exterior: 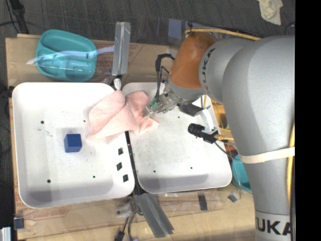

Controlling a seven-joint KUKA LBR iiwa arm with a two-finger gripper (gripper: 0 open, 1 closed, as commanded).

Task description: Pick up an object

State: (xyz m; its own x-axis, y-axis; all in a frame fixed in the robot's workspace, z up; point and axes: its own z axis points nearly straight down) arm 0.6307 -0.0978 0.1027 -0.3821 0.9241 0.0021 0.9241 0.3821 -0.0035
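The gripper [154, 108] sits low over the right bin [180, 177], its tips pinching the right edge of the pink cloth [120, 115], which drapes across the divide between both bins. A blue cube [73, 142] lies well apart in the left bin [30, 185].

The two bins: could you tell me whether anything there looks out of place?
Yes: the pink cloth is draped over the divide between the left bin and the right bin, lying partly in each.

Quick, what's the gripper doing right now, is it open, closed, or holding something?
Gripper: at the right edge of the pink cloth, which drapes over the divide between the two bins; open or closed cannot be told.
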